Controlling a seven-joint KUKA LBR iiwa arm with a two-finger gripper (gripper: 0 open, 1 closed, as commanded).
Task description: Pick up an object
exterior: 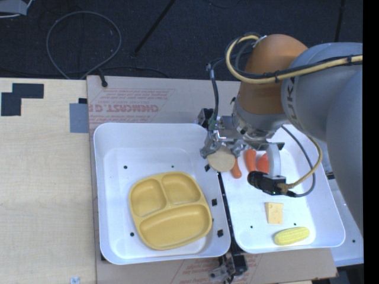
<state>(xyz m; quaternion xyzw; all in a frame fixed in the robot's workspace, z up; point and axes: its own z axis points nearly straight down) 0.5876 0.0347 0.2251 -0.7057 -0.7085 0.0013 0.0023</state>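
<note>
Grey arm (pixel 331 93) overhangs the bins, its claw (pixel 220 152) gripping a beige disc (pixel 221 161).

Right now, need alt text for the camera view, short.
The grey arm's hand is down over the divider between two white bins, a pale tan round piece right at it. The left bin holds a yellow divided tray; the right bin holds orange carrot pieces, a cheese slice and a corn cob.

The arm (pixel 308 93) hides part of the right bin (pixel 331 218).
</note>
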